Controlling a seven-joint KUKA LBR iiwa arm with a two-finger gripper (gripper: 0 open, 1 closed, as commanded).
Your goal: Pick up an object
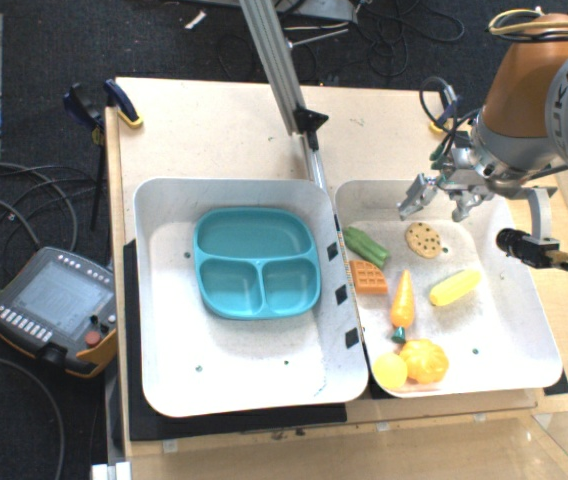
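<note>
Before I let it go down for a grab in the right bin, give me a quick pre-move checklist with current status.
1. Gripper above right bin: ok.
2. Fingers open, nothing between them: ok.
3. Cookie the nearest item, lying clear of its neighbours: ok.
4. Gripper centred over cookie: not ok, it sits toward the bin's far edge.
5. Height above the bin floor: cannot tell.
6. Teal tray away in left bin: ok.

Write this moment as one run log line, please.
gripper: open, above right bin, holds nothing | nearest: cookie | also in bin: carrot, waffle | left bin: teal tray
</note>
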